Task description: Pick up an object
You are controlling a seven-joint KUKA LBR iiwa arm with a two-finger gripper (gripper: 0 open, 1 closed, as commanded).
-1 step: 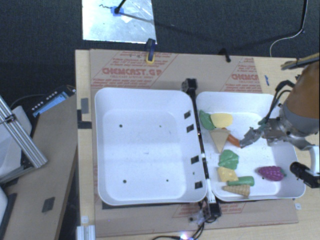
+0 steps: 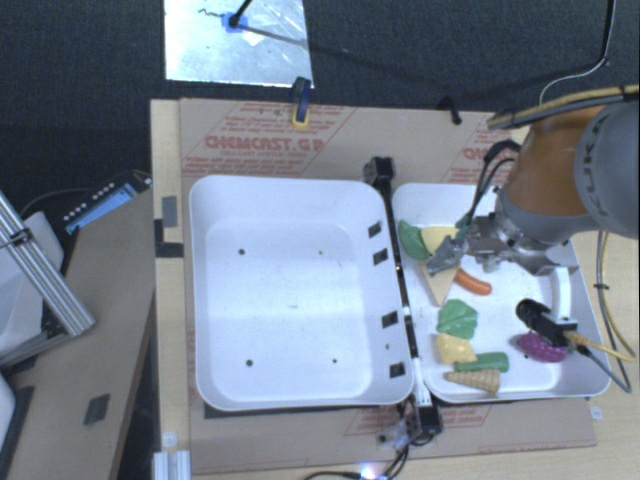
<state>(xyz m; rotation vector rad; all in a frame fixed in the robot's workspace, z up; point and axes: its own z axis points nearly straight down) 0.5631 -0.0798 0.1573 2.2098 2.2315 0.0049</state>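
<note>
Grey arm (image 2: 605,168) with the orange band comes in from the right and slants down over the right bin (image 2: 425,203), wrist bent so the gripper (image 2: 446,258) points left toward the divider. Honestly can't tell from this angle how open the gripper is, or whether it's got hold of anything. Its tip sits over the back-left part of the bin, right at a pale yellow piece (image 2: 437,237), with a green piece (image 2: 411,238) just beside that, by the left wall. A cream wedge (image 2: 438,286) lies just in front of the tip, and an orange sausage (image 2: 472,284) is next to it. Nearer the front are a green leaf (image 2: 458,316), yellow lump (image 2: 455,348), green pod (image 2: 490,362), cone (image 2: 472,379) and purple grapes (image 2: 540,348). The left bin (image 2: 290,298) sits alongside.
</note>
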